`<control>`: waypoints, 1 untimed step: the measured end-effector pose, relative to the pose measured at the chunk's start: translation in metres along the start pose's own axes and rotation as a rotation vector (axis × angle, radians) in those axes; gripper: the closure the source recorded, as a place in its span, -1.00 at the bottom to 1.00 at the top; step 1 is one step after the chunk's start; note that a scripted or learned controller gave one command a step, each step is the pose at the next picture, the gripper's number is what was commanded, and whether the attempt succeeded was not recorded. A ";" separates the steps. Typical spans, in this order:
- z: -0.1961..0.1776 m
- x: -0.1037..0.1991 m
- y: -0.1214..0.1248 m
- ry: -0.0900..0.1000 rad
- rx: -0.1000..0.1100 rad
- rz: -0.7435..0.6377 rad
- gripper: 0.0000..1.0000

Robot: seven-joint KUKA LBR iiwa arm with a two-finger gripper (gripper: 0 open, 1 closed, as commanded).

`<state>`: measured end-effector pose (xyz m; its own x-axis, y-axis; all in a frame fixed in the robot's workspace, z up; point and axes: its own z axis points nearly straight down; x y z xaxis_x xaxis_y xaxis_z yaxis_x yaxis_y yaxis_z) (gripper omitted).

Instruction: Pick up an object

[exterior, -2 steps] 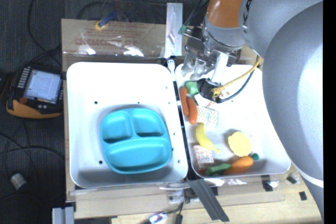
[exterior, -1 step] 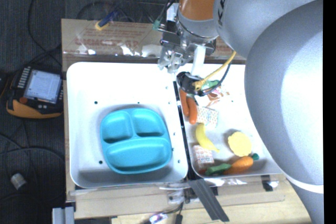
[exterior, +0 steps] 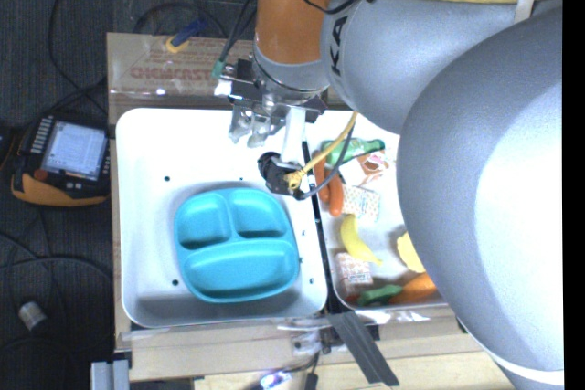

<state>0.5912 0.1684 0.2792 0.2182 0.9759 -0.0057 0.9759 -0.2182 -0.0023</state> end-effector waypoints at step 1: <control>-0.104 -0.058 0.015 0.001 -0.001 0.080 1.00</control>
<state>0.5934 0.1095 0.3837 0.2954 0.9554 -0.0048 0.9554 -0.2954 -0.0006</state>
